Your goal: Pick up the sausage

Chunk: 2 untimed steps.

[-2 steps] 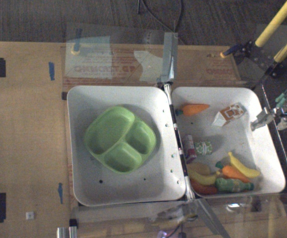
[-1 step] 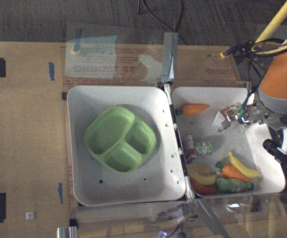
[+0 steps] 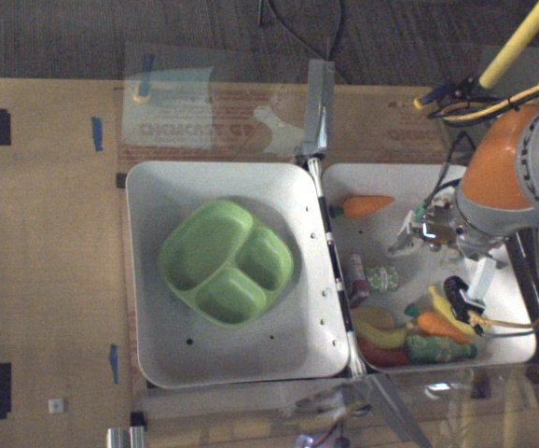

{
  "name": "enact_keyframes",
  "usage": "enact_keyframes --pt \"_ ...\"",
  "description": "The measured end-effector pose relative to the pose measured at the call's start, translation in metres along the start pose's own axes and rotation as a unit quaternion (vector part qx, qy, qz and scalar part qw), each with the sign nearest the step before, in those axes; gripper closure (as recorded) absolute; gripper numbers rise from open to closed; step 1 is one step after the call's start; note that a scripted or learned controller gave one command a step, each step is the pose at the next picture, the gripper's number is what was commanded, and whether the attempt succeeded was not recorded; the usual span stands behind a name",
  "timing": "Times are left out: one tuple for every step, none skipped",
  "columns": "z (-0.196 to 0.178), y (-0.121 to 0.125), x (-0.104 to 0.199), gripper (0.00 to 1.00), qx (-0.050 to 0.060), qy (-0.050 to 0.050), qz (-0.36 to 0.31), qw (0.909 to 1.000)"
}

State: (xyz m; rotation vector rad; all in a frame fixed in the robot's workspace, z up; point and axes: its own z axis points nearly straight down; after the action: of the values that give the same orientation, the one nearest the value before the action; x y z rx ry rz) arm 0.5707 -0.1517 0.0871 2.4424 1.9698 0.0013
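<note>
Jaws state unclear; gripper (image 3: 417, 234) hovers mid-right bin (image 3: 521, 348), sausage (image 3: 356, 279) lower left beside divider, carrot (image 3: 366, 206) above.

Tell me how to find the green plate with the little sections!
Look at the two shallow white bins; take the left white bin, far from the grey and orange arm. The light green plastic divided plate lies in its middle, turned at a slant. It is much bigger than the small toy foods, like the orange carrot, which lie in the right bin.
</note>
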Motion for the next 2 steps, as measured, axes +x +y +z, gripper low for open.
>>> enact_keyframes --pt "-0.008 0.0 -0.002 1.0 0.001 0.0 0.001 1.0" --pt "-0.002 -0.048 0.04 1.0 -0.003 0.001 0.277 0.9607"
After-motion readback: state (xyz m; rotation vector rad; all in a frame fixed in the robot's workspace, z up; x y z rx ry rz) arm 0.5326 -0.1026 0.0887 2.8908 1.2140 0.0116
